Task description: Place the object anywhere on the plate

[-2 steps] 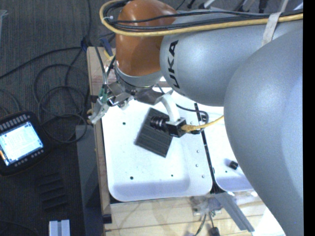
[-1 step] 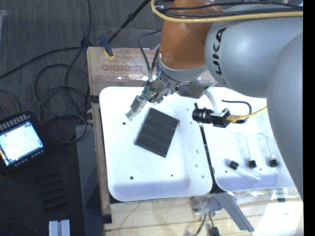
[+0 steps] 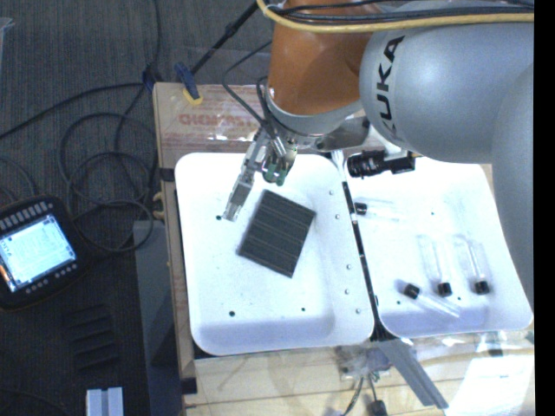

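Note:
A dark ribbed square plate [image 3: 277,232] lies flat in the middle of the left bin [image 3: 208,319], turned at an angle. My gripper [image 3: 260,176] hangs over the back of that bin, just up and left of the plate's far corner. A pale slender piece [image 3: 236,199] slants down from it toward the bin floor beside the plate; whether it is part of the gripper or a held tube is unclear. Several clear tubes with black caps [image 3: 431,267] lie in the right bin [image 3: 503,319].
The big grey arm and its orange band [image 3: 312,50] cover the back of both bins. Another small clear tube [image 3: 373,206] lies near the divider in the right bin. A teach pendant [image 3: 35,250] and cables lie on the floor to the left.

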### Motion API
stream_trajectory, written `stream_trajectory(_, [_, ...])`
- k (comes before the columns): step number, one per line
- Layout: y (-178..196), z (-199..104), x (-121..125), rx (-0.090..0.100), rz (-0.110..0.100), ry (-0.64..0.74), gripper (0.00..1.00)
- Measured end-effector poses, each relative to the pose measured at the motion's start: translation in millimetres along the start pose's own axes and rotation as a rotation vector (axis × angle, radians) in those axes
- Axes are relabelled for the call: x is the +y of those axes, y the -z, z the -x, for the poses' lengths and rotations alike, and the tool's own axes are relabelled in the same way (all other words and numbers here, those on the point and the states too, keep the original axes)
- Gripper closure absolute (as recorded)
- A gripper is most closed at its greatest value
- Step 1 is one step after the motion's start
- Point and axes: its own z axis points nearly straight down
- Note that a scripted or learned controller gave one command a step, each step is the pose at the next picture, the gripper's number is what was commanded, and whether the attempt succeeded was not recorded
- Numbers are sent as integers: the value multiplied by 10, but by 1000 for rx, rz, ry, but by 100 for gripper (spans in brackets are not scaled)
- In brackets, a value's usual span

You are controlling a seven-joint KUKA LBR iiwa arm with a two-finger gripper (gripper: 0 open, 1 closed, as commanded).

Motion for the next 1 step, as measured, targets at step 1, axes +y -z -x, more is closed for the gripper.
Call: stream_trajectory(1, [-292, 206, 25, 0, 1, 413, 0])
